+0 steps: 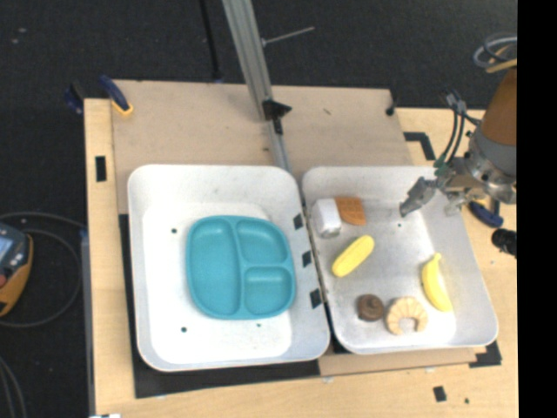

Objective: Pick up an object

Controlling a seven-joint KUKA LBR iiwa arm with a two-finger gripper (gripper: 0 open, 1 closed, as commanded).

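Note:
The right bin (466,233) holds several small items. A white cylinder (327,218) lies beside an orange-brown slab (351,210) at the far left of it. A yellow oblong piece (352,256) sits in the middle and a banana (436,283) lies near the right wall. At the front are a brown round piece (371,307) and a tan ring-shaped pastry (406,315). My gripper (418,197) hangs over the bin's far right corner, pointing down and left. It is apart from every item, with nothing seen in it.
The left bin (157,198) holds a teal divided plate (241,265). A slanted aluminium post (252,68) rises behind the bins, ending near their shared far edge. The arm's orange band (500,111) and cables sit at the right edge.

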